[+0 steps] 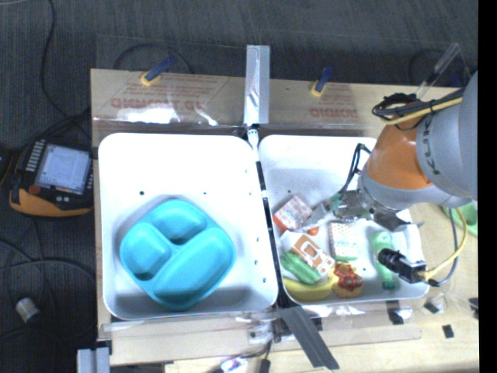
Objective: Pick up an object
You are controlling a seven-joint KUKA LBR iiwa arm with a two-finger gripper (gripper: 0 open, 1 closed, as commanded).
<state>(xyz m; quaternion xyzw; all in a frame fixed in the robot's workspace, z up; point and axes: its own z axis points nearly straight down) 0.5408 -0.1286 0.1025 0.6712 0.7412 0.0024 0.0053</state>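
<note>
I cannot tell my gripper's [351, 206] state as it hangs over the right white bin [311, 155], just above a small flat white-and-green packet [344, 242] that looks light, stiff, best pinched across its short edges.

- The two bins [178, 142] are plain white.
- The divided tray [177, 252] in the left bin is bright turquoise blue.
- At the lower edge of the right bin, a banana [307, 290] shows yellow.
- Just above it, a green vegetable [295, 266].
- A small box [293, 210] nearby is orange-red and white.
- A pale packet [345, 240] carries green print.
- The arm [443, 150] at the frame's right is grey with an orange band.
- The floor [78, 22] is dark grey carpet.
- The clips [158, 71] at the bench's top are blue and yellow.
</note>
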